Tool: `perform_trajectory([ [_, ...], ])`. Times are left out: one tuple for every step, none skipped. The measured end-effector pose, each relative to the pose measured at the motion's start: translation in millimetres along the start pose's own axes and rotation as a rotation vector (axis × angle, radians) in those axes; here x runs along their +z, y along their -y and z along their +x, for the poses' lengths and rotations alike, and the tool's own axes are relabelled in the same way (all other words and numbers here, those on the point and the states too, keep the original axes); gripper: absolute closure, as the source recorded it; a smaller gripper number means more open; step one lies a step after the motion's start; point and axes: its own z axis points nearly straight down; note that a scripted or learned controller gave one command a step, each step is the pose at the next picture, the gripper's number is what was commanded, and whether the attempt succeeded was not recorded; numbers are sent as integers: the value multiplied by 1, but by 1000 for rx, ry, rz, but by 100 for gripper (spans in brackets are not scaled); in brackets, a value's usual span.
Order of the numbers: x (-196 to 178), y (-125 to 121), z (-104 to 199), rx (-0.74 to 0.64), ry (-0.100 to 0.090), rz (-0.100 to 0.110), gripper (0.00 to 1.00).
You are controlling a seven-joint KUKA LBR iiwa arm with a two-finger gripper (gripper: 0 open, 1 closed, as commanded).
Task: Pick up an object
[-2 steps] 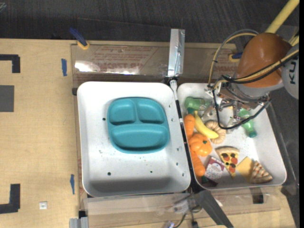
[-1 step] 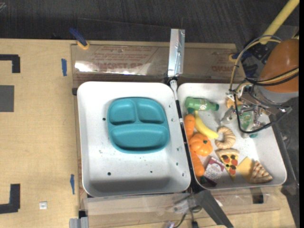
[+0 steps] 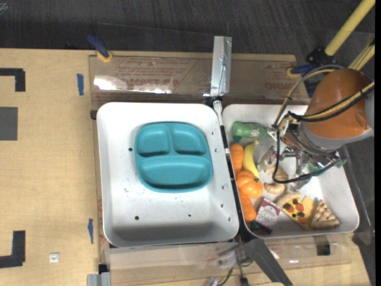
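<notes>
The left bin (image 3: 119, 219) carries only a teal divided plate (image 3: 173, 156), well apart from me; the right bin (image 3: 348, 210) holds everything I could pick. My arm (image 3: 336, 109) reaches in from the right and my gripper (image 3: 284, 162) hangs low over that bin's middle, though cables hide it and I cannot tell how it is set. The banana (image 3: 250, 159) lies just to my left, its long axis running up and down the bin. The oranges (image 3: 249, 186) sit beyond it by the divider, the pizza slice (image 3: 297, 208) just below me.
</notes>
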Motion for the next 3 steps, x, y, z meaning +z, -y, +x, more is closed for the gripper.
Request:
perform_trajectory([
  [0, -6, -16, 87, -2, 5, 0],
  [-14, -5, -22, 84, 10, 13, 100],
  [-167, 14, -42, 196, 1, 6, 100],
])
